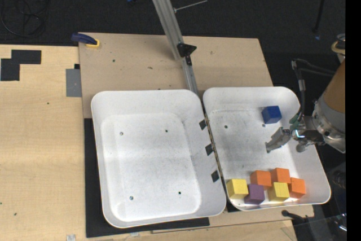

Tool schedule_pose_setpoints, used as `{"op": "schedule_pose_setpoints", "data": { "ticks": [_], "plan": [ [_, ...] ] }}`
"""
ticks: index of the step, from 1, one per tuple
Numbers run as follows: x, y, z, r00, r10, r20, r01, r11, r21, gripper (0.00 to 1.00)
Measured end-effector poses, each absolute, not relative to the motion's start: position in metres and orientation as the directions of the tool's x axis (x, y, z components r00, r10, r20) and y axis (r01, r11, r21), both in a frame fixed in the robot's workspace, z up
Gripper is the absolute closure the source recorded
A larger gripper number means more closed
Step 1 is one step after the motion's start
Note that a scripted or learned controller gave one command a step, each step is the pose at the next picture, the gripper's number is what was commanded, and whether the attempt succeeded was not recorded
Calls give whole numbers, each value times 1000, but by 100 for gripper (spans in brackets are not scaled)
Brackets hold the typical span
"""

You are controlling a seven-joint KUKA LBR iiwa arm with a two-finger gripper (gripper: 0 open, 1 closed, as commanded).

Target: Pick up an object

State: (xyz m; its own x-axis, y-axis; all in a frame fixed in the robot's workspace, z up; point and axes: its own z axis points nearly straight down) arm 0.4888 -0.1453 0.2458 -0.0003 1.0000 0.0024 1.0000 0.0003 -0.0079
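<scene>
The bench carries two white bins side by side. The left bin is the bigger spread of white; the right bin has all the action. The arm leans in from the right edge, and its gripper hangs over the middle-right of that bin, fingers spread apart, nothing between them. Up near the far rim, just beyond the gripper, sits a lone blue block. Down at the near edge there's a huddle touching one another: orange blocks, two yellow blocks, a purple block. My call is that the blue one looks the clean pick. It stands apart, so centre over it, square the fingers to its flat sides, drop straight, then close.
</scene>
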Motion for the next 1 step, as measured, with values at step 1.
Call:
{"op": "schedule_pose_setpoints", "data": {
  "ticks": [1],
  "plan": [
    [489, -146, 248, 3, 1000, 1, 1000, -3, -3, 0]
  ]
}}
